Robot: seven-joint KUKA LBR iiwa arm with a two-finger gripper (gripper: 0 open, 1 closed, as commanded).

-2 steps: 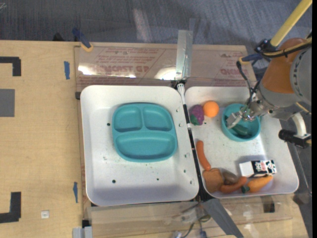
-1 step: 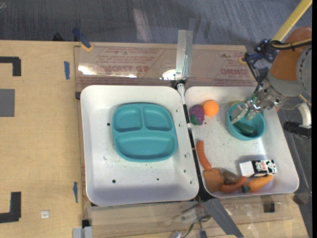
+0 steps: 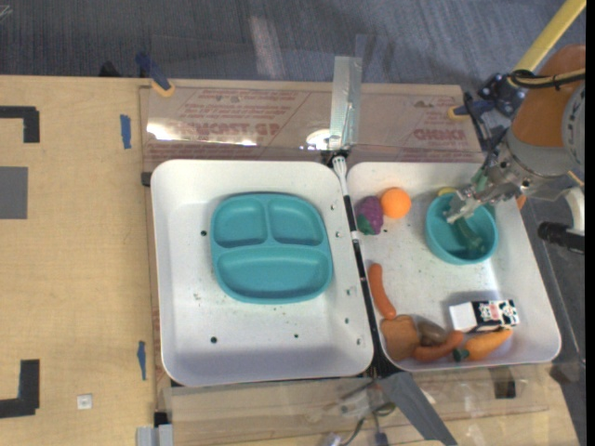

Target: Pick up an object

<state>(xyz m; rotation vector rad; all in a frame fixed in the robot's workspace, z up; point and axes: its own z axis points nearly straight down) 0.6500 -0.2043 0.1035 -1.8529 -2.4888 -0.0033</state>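
Gripper at the right of the frame, reaching down into a teal bowl in the right bin, finger spread impossible to tell, orange ball and purple toy left of the bowl, teal divided plate in the left bin

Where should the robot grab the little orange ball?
Probably straight from above, fingers closing across the orange ball's middle, since it is round. The purple grapes touch its left side, so the fingers seem better placed on its free near and far sides.
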